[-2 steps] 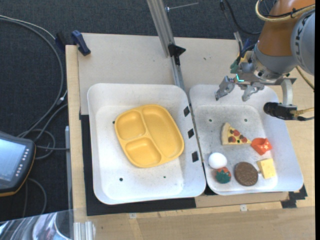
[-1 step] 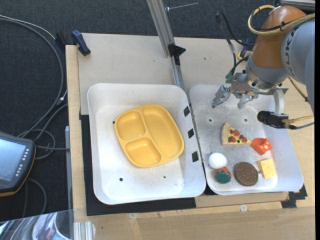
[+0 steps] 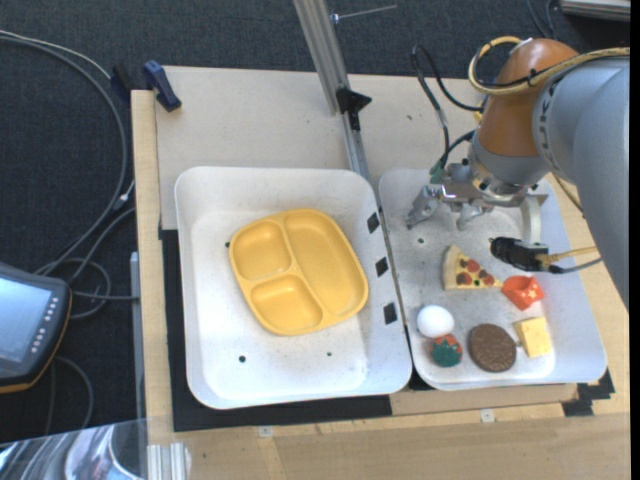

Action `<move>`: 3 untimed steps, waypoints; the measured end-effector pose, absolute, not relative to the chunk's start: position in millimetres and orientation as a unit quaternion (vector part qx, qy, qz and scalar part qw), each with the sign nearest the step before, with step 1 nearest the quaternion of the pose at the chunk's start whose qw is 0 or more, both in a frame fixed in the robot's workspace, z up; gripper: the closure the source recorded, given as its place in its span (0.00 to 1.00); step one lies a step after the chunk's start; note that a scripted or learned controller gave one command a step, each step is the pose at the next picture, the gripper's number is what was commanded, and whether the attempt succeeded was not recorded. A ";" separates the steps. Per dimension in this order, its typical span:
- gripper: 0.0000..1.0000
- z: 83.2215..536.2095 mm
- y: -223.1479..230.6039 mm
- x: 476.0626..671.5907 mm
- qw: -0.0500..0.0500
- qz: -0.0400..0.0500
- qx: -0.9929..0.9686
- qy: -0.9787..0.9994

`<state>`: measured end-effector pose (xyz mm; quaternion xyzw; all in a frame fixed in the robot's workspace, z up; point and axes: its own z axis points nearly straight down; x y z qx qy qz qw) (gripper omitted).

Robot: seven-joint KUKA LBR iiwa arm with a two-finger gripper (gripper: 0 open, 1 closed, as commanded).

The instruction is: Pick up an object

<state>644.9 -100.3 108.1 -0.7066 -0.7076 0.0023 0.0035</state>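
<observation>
The right bin [image 3: 400, 193] holds several toy foods along its near half: a pizza slice [image 3: 468, 270], a red-orange piece [image 3: 521, 291], a yellow cheese block [image 3: 535, 336], a brown cookie [image 3: 492, 347], a white egg [image 3: 434, 320] and a small green and red piece [image 3: 446, 350]. My gripper [image 3: 478, 218] hangs over the far part of that bin, just beyond the pizza slice. Its fingers [image 3: 422, 210] are spread wide, open, with nothing between them.
A yellow divided plate [image 3: 297, 270] lies in the left bin [image 3: 200, 208]. A slanted metal post [image 3: 325, 38] rises behind the bins. A blue clamp [image 3: 160, 83] sits at the bench's far left corner. Cables trail from the wrist [image 3: 515, 253].
</observation>
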 end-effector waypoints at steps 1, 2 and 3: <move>0.00 91.7 -99.7 644.5 0.002 0.002 -0.707 -0.707; 1.00 104.5 -99.3 646.0 0.001 0.000 -0.707 -0.707; 1.00 157.6 -105.1 639.3 -0.003 -0.002 -0.707 -0.707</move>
